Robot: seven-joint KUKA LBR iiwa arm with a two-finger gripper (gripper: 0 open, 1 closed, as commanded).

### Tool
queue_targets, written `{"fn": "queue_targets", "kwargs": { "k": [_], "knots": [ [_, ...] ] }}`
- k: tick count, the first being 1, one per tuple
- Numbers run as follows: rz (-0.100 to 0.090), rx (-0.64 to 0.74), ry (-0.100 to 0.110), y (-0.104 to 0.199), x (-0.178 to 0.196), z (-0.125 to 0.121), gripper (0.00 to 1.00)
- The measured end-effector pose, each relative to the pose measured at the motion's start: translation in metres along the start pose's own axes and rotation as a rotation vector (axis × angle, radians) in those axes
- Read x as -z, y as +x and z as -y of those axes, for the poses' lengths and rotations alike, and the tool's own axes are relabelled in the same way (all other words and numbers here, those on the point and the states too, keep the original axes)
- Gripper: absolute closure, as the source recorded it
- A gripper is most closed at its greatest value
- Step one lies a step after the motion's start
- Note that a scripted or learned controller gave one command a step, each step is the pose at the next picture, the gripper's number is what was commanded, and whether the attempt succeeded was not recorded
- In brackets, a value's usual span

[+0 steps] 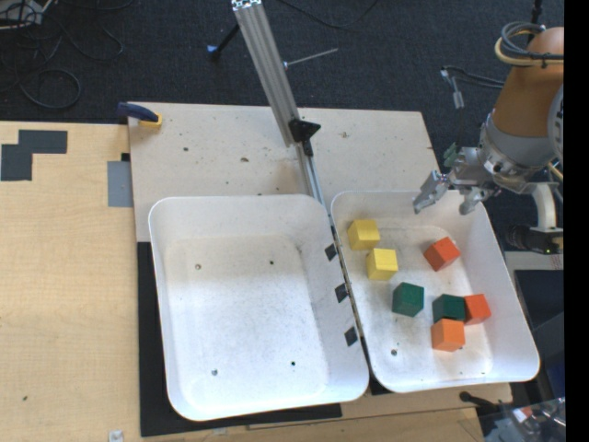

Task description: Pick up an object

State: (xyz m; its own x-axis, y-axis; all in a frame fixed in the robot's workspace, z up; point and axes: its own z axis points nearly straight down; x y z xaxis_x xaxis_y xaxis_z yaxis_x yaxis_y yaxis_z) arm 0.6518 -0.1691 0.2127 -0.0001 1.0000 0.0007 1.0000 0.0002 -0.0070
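Tool [448, 193] hangs with its fingers spread apart and holds nothing, above the far edge of the right bin [515, 357]. Nearest below it lies the orange block [442, 253], free on all sides, toward the table's right edge. It looks small, stiff and light, probably wood, so a grip across two flat opposite faces should hold. Around it lie two yellow blocks [363, 234], two green ones [408, 299] and two more orange ones [448, 334]. Left bin [175, 247] sits beside.

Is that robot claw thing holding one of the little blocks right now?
No. The gripper hangs open above the back edge of the right white bin, with nothing between its fingers. All the coloured blocks lie on the bin floor.
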Motion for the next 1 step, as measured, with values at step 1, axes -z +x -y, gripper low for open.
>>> {"fn": "queue_targets", "kwargs": {
  "k": [1],
  "knots": [
    [-0.001, 0.004, 0.001, 0.0053, -0.0608, -0.0068, 0.00]
  ]
}}
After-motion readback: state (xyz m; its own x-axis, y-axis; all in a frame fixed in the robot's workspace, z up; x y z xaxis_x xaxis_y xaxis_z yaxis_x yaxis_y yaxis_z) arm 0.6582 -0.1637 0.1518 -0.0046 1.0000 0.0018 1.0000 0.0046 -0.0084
